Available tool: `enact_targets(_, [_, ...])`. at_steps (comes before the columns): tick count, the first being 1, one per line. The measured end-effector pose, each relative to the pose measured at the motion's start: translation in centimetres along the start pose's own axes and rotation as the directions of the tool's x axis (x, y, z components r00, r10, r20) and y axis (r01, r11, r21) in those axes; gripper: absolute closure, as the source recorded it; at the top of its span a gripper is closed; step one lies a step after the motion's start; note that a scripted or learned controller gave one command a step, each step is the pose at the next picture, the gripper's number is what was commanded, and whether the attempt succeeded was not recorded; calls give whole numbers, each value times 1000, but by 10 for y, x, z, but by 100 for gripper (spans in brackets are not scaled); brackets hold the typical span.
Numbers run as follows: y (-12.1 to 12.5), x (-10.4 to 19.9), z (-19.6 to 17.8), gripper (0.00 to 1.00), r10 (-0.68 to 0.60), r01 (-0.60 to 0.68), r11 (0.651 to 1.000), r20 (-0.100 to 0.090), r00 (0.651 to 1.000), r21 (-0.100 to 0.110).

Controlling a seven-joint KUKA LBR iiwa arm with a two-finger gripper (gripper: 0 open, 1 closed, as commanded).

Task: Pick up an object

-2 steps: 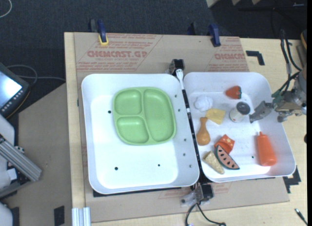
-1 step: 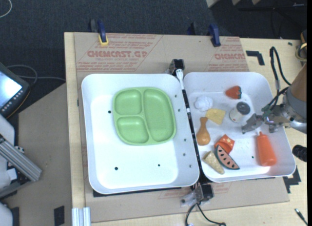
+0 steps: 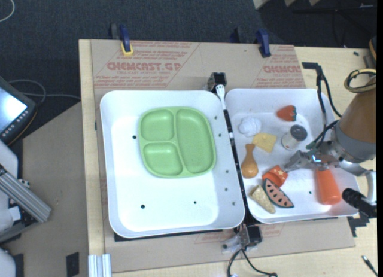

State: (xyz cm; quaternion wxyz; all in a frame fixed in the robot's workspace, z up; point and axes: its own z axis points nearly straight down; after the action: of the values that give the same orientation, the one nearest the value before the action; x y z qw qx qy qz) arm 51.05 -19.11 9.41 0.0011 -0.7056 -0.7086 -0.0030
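While toys crowd it, gripper (image 3: 297, 160) nears pepper (image 3: 276, 176).

Bright, even light falls from overhead, and the two white bins (image 3: 119, 150) glare almost to pure white, washing out their inner walls. Shadows are soft and short, lying close under the green plate (image 3: 178, 141) and the small items. The dark floor (image 3: 90, 6) beyond the desk (image 3: 179, 60) is dim and grainy. The whole frame is slightly soft, with fine detail smeared.

Robotics lab — clamped bench board (image 3: 179, 60); loose cables (image 3: 251, 261).
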Motion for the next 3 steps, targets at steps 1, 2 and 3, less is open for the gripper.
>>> enact_targets(1, [7,6,3,0,-5,5,1000,-2,1000,-12])
enact_targets(2, [1,1,-1,100,3,-3,1000,5,1000,1])
enact_targets(3, [-1,0,-45,100,4,-4,1000,8,1000,-2])
